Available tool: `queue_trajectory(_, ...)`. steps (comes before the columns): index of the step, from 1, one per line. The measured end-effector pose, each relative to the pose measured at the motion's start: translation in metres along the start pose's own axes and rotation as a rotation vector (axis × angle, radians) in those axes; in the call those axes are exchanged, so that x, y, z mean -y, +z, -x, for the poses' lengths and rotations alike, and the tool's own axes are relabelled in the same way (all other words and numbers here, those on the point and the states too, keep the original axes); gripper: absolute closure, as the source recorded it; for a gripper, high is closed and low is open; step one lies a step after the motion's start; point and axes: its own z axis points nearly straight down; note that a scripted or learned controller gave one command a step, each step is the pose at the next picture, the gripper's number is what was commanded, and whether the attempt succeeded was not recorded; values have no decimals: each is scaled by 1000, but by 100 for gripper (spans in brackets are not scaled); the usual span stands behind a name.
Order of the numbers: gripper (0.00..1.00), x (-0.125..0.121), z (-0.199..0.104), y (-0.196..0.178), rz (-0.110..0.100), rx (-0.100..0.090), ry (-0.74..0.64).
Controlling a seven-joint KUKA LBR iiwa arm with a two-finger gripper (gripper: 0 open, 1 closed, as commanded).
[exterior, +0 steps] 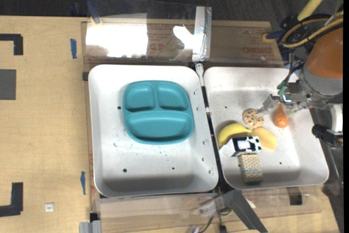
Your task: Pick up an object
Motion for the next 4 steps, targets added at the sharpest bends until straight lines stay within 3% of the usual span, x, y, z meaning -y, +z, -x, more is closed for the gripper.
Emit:
queue_trajectory(1,0,-2,23,38,24,0,96)
queue_trajectory(2,0,-1,22,45,31,-2,71)
queue_trajectory(3,100,-2,23,33,38,1,72)
queue_trajectory(4,100,-36,-26,-85,29,0,193)
